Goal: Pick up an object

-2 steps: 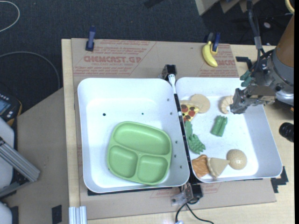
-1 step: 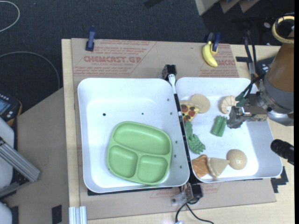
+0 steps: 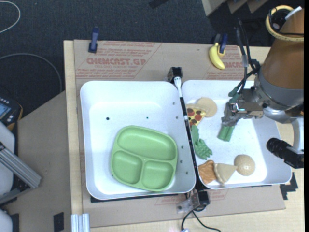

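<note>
My gripper (image 3: 233, 116) hangs over the upper right part of the right bin (image 3: 270, 175). A short green stick-shaped piece (image 3: 226, 131) dangles at a tilt from between its fingers, and the gripper is shut on it. Elsewhere in this bin lie a pizza slice (image 3: 195, 114), a pale round disc (image 3: 208, 104), a green leafy piece (image 3: 203, 149), an orange-brown pastry (image 3: 206, 171), a beige wedge (image 3: 225, 172) and a tan round bun (image 3: 245, 164).
The left bin (image 3: 96, 110) holds a green divided tray (image 3: 144, 157) towards its front. A yellow banana (image 3: 217, 57) lies on the bench behind the right bin. A blue clamp (image 3: 93, 39) sits at the bench's back left.
</note>
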Robot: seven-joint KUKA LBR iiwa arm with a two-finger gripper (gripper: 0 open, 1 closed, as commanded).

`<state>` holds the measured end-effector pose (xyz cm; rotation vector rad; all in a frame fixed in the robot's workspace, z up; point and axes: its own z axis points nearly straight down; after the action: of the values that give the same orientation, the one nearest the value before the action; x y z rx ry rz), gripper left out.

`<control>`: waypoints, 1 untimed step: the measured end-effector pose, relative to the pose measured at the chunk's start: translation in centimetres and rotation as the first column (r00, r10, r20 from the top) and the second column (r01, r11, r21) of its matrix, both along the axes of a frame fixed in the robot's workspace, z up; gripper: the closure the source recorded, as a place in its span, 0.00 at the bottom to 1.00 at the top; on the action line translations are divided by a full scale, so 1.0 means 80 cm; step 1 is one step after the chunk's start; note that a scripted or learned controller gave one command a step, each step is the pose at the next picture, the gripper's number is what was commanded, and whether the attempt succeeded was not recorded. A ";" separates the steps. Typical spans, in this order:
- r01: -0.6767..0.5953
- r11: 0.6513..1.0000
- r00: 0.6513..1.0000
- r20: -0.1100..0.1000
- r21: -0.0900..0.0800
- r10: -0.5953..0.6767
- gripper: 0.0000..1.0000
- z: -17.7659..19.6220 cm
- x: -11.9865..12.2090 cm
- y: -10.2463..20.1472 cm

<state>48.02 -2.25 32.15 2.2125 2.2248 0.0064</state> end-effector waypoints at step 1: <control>0.000 1.000 1.000 -0.007 0.002 0.000 1.00 -0.009 -0.001 0.052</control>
<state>47.93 1.90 31.45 2.2175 2.2289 -0.0001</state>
